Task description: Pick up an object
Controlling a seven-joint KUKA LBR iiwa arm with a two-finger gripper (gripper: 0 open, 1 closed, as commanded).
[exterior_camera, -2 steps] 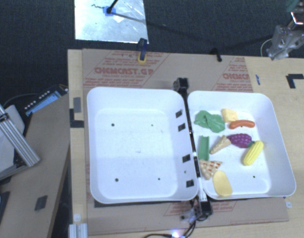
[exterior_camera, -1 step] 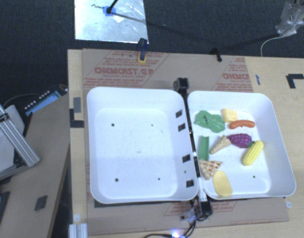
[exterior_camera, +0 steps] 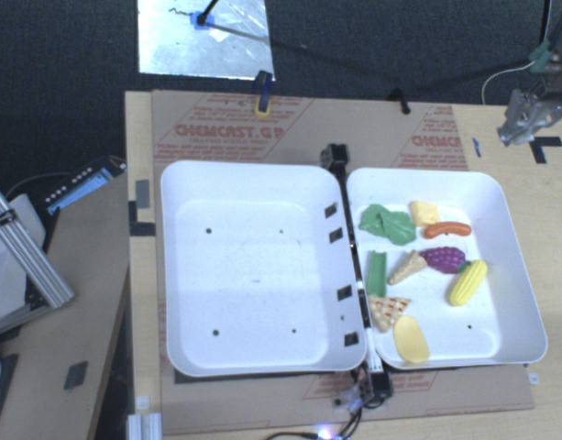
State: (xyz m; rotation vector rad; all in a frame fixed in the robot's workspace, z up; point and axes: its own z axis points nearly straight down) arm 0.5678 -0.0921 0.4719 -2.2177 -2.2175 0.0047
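Note:
The right bin holds several toy foods: a green leaf, a yellow block, an orange-red sausage, purple grapes, a corn cob, a green strip, a beige wedge, a waffle-like slice and a pale yellow oval. My gripper hangs at the upper right, beyond the bin's far right corner and well away from all the objects. It looks grey and blurred, with nothing visibly in it.
The left bin sits beside the right one, joined by a black hinge strip. A silver sheet and a yellow-blue clamp lie at the back. An aluminium frame stands at the left.

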